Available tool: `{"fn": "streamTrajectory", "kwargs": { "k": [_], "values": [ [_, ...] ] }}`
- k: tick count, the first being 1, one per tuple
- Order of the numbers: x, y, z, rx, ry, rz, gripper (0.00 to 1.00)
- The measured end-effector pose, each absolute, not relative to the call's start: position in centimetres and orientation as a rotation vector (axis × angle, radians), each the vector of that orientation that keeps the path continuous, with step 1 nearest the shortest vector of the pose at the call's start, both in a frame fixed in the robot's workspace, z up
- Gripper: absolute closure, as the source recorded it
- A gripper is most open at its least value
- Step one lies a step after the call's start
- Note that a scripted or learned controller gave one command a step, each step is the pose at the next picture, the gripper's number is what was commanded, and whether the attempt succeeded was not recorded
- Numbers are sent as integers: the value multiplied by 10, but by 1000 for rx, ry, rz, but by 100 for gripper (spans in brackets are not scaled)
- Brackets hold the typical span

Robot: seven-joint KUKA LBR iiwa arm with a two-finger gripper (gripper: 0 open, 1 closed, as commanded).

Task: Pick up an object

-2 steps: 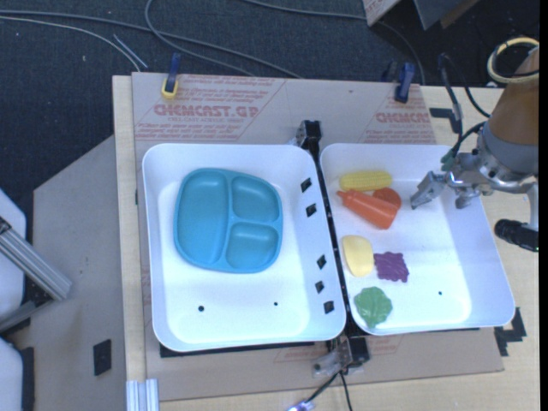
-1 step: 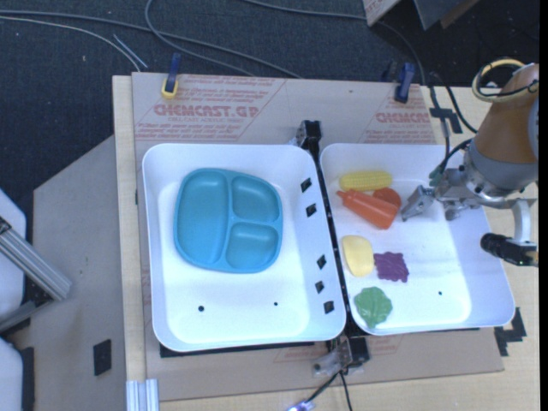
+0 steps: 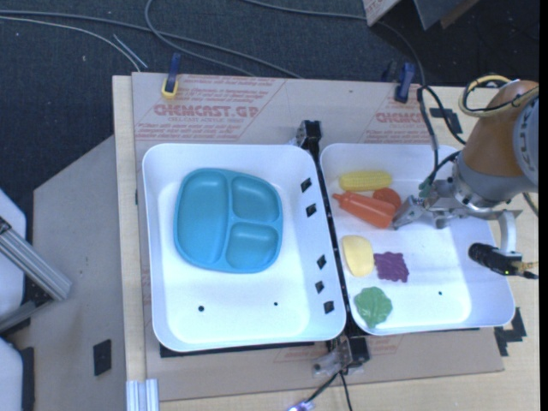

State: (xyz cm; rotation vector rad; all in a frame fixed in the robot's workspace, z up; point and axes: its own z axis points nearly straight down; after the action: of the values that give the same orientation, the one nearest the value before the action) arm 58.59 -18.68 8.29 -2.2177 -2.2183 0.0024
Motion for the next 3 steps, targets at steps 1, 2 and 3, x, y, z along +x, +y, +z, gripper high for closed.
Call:
{"fn": "streamTrajectory", "kwargs": {
  "k": [1, 2, 3],
  "values": [
    [587, -187, 96, -2220, -2221, -1, 100],
    [587, -188, 161, -2225, -2227, -5, 100],
    [594, -191, 207, -2224, -2226, -4, 100]
  ]
}}
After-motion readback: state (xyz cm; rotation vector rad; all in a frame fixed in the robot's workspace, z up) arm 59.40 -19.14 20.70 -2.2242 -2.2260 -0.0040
